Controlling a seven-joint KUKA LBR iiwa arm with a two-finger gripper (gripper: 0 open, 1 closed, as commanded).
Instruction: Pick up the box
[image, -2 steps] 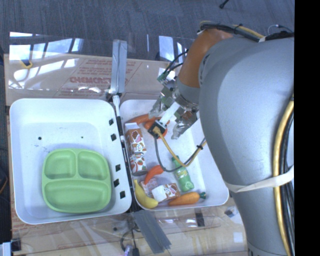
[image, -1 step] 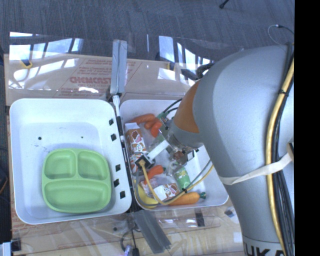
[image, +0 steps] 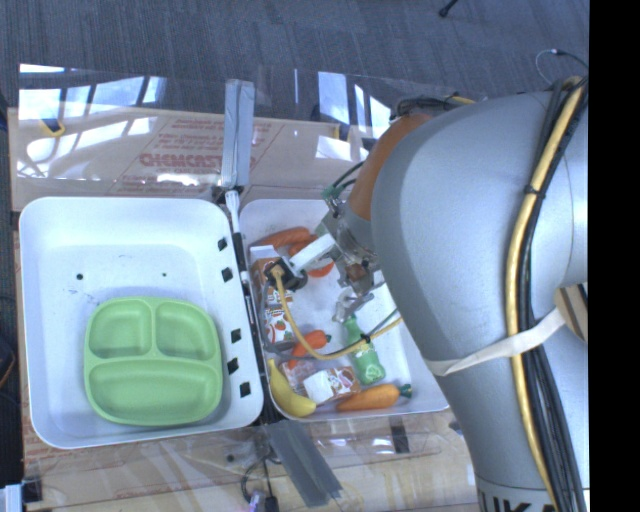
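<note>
In the right bin (image: 425, 392), a narrow brown and white box (image: 272, 305) lies along the left wall. My gripper (image: 350, 290) hangs over the middle of this bin, to the right of the box and apart from it, and I see nothing held in it. The big grey arm (image: 480, 240) hides the bin's right side.
Around the gripper lie carrots (image: 368, 398), a banana (image: 287, 395), a green bottle (image: 365, 362), a red-and-white packet (image: 322, 383) and a reddish item (image: 290, 238) at the back. The left bin (image: 60, 240) holds a green divided plate (image: 153, 362).
</note>
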